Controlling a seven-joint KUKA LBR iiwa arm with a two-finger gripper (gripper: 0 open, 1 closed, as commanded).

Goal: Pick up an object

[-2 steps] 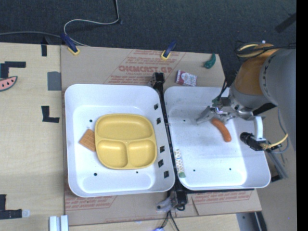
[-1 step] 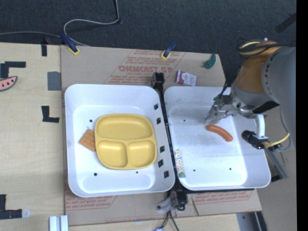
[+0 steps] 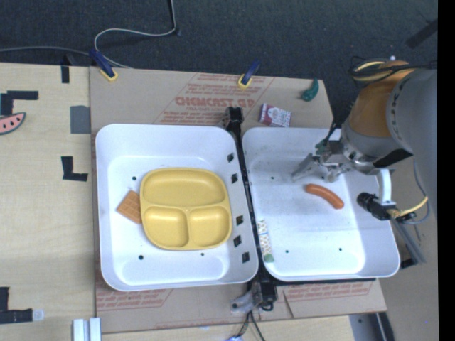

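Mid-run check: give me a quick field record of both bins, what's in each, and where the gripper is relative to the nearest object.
left bin: holds a yellow divided plate, with a tan cracker tucked at its left edge
right bin: holds an orange sausage
gripper: low in the right bin, just above and left of the sausage in the view
grasp: nothing seen between the fingers
finger state: cannot tell
arm: enters from the right

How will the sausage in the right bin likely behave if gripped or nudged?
The sausage looks round and smooth, so it may roll or slip. It lies flat on the right bin floor, just below the hand, and seems small and probably light.
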